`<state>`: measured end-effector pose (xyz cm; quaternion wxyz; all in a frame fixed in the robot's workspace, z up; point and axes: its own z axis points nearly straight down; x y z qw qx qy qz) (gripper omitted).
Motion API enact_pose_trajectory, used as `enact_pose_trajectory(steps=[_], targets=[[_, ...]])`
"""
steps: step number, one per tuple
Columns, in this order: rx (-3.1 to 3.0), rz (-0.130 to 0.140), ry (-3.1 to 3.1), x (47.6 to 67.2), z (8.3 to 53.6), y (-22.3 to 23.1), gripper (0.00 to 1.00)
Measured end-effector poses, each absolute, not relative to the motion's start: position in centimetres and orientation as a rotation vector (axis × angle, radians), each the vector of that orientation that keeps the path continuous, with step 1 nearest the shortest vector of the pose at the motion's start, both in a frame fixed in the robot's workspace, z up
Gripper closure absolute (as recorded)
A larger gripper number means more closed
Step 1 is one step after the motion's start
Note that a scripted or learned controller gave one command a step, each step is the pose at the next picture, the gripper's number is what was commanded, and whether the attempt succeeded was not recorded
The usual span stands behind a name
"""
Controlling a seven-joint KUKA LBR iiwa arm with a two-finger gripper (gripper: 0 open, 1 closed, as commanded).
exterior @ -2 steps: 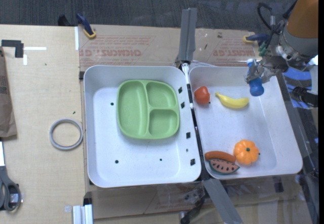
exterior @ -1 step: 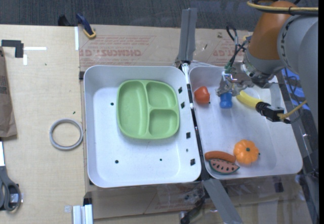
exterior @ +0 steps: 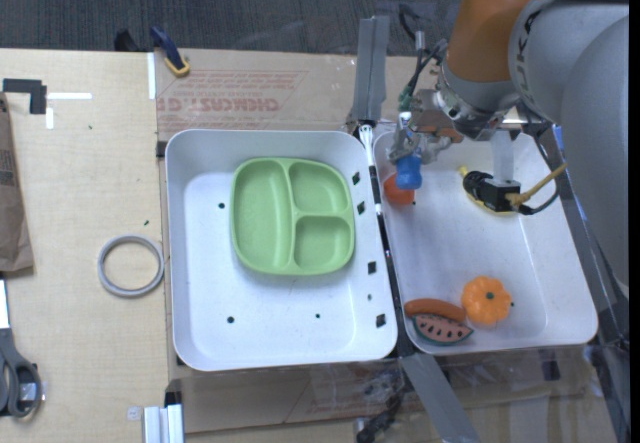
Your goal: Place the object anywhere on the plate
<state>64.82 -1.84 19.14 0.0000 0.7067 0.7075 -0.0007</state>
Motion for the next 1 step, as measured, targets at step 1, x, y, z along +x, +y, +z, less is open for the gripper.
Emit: enact_pose_trajectory(steps=[1], targets=[[2.223, -0.006, 2.222, 59.83, 19.06, 4.82, 1.00]])
